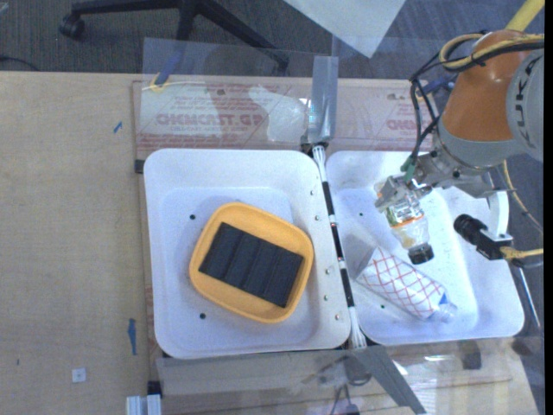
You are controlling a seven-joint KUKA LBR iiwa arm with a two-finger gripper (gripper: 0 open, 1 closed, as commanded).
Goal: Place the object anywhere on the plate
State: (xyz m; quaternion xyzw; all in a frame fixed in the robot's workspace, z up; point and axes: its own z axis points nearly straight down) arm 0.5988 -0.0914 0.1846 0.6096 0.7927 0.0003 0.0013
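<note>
Trouble, if it comes, starts at my claw [399, 199]. From the overhead camera I see it low in the right bin [492, 314], hanging over the upper end of a small bottle [409, 228] with a dark cap that points away from me, toward the near edge of the counter [69, 232]. Whether my fingers are spread or pinched, I cannot tell; the wrist and its cables cover them, so I will not claim I hold anything.

Just past the bottle's cap lies a white packet with red cross-hatching [404, 285], tilted, with what looks like a clear bottle end poking out beyond it. The two are near enough that a clumsy close could drag the packet along or knock the bottle sideways.

The bottle is round and probably slick. If I grip off its middle it may swing, roll out, or squirt free as I lift.

The yellow plate [251, 263] sits well off to my far side, in the left bin [173, 188], with a dark ribbed slab [253, 264] lying across its middle. To reach it I must clear the raised divider [335, 240] between the bins; carrying too low could catch the bottle on that rim. Set on the ribbed slab, a round bottle could also roll off the plate.
</note>
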